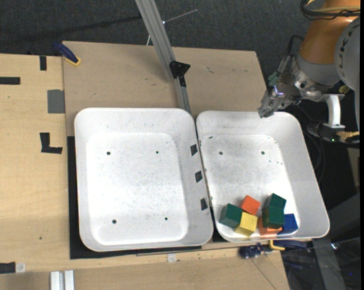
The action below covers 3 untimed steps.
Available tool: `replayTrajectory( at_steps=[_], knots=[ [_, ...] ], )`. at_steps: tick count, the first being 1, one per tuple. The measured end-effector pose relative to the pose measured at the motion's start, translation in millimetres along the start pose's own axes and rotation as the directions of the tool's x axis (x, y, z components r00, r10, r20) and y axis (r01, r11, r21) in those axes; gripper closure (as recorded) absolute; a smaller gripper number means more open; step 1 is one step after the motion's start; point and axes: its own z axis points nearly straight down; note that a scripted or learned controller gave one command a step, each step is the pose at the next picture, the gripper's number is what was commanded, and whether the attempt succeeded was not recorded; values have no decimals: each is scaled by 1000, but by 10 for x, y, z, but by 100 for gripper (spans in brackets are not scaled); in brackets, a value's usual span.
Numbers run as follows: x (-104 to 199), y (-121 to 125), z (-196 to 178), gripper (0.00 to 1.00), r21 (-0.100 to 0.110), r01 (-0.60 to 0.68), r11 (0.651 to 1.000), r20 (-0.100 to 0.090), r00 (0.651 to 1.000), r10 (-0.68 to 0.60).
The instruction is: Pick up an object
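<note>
The end effector [269, 109] hangs over the far rim of the right bin [308, 162]; I cannot tell its state. The blocks [257, 215] lie together in the near part of the right bin, well apart from the end effector and not touching it.

Even, fairly bright overhead light, soft shadows, slight blur, perhaps mild grain.
</note>
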Motion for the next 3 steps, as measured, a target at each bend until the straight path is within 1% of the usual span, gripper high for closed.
replayTrajectory(
  at_steps=[1,2,3],
  knots=[
    [-23,-14,-438,100,1,0,1000,0,1000,0],
    [484,-124,-276,100,8,4,1000,-2,1000,-4],
    [956,-278,-309,100,7,5,1000,-3,1000,-5]
  ],
)
